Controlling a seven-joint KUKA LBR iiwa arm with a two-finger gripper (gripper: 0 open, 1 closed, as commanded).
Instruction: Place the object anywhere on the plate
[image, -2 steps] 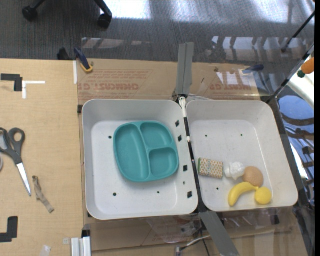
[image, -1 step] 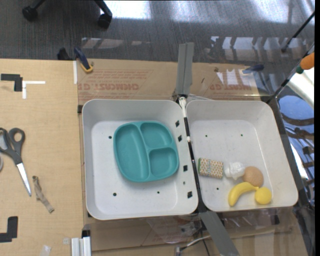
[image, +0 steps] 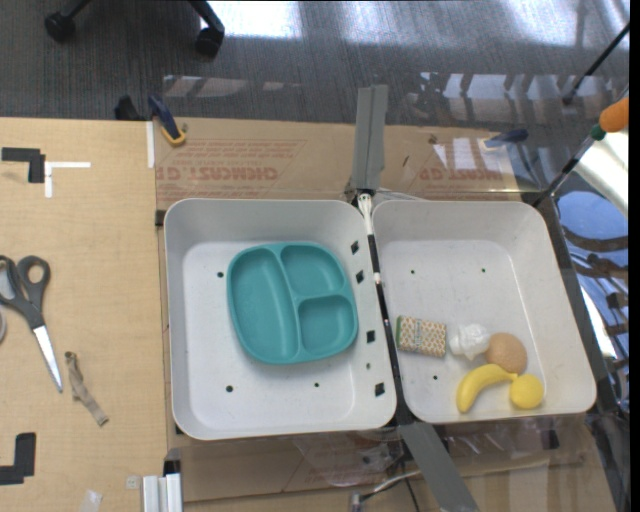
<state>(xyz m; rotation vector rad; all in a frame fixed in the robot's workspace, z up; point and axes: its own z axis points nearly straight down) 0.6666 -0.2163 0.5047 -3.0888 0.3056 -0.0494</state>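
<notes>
Left bin: a teal three-compartment plastic plate (image: 293, 302) is held.
Right bin, near side: a yellow banana (image: 481, 386) is seen.
Fingers: cannot be told.

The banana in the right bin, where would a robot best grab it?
Probably across the banana's curved middle, coming straight down from above. It lies flat, and its right end crowds a yellow lemon-like item and a brown egg-shaped item, so the left half is freer.

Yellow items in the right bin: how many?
2, both near the front of the right bin: a banana and a lemon touching its right end, below a brown egg-like item.
</notes>
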